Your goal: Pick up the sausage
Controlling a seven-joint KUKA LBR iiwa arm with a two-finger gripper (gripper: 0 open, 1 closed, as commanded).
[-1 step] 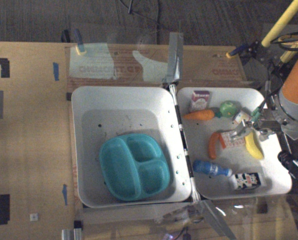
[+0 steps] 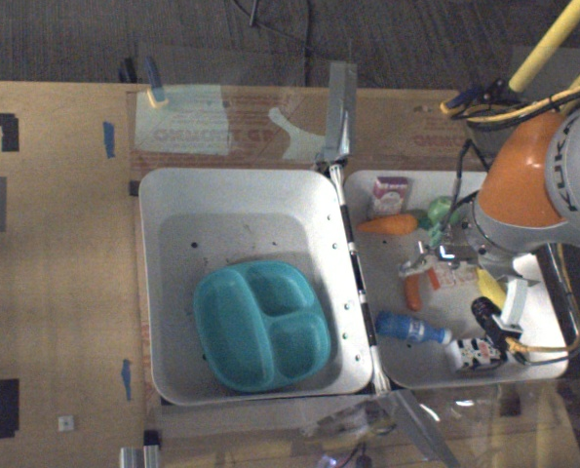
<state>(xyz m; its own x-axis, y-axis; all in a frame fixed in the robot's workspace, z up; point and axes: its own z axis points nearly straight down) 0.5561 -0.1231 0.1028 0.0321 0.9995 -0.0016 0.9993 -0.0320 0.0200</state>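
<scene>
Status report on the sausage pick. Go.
Hand low in the right white bin, directly over the small reddish-orange sausage; grasp not confirmed. Orange carrot and blue plastic bottle lie close on either side.

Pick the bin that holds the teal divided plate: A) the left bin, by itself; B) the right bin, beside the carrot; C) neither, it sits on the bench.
A: the teal divided plate lies on the floor of the left bin, while the carrot lies in the right bin.
</scene>
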